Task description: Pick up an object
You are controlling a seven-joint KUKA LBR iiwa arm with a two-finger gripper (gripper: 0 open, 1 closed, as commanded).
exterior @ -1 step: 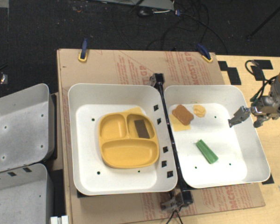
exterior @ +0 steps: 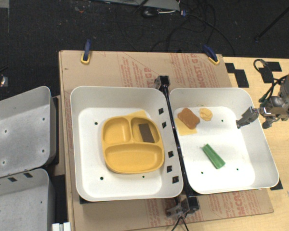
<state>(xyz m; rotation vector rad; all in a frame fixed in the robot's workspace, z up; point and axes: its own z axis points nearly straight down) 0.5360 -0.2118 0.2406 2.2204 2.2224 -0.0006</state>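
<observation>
The right bin point(exterior: 260, 177) holds a green block point(exterior: 213, 156) near its middle. At its back left lie a brown block point(exterior: 188, 118) and a small orange piece point(exterior: 205, 113). The brown block rests on a flat pale yellow piece point(exterior: 183, 129). My gripper point(exterior: 257, 119) hovers over the bin's right rim, well right of these objects. It is open, with nothing between its fingers. In the left bin point(exterior: 86, 177), a yellow divided tray point(exterior: 133, 153) carries a dark grey block point(exterior: 146, 132) in its upper right compartment.
A black divider point(exterior: 172, 143) runs between the two bins. Both stand on a cardboard sheet point(exterior: 135, 66) held by clamps at the back. White bin lids point(exterior: 19, 129) lie off to the left.
</observation>
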